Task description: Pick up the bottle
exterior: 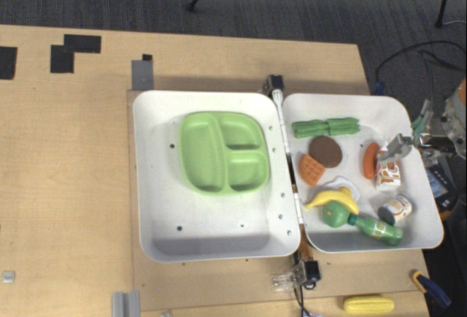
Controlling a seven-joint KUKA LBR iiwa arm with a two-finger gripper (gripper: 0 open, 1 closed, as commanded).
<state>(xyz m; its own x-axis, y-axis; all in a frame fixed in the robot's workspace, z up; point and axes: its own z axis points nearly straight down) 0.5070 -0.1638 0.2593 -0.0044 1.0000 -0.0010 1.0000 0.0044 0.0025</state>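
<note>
The bottle (pixel 376 228) is green with a yellow label. It lies on its side near the front wall of the right bin (pixel 430 235), its cap pointing left toward a green apple (pixel 334 215). My gripper (pixel 396 147) hangs over the right part of that bin, just above a small white and red carton (pixel 388 174) and about a hand's width behind the bottle. Its fingers look open with nothing between them. The arm enters from the right edge.
The right bin also holds a banana (pixel 332 199), a small can (pixel 398 207), a red sausage (pixel 371 160), a brown cookie (pixel 326 151), an orange waffle (pixel 311 169) and green beans (pixel 326 127). A green divided plate (pixel 222 151) sits in the left bin (pixel 157 235).
</note>
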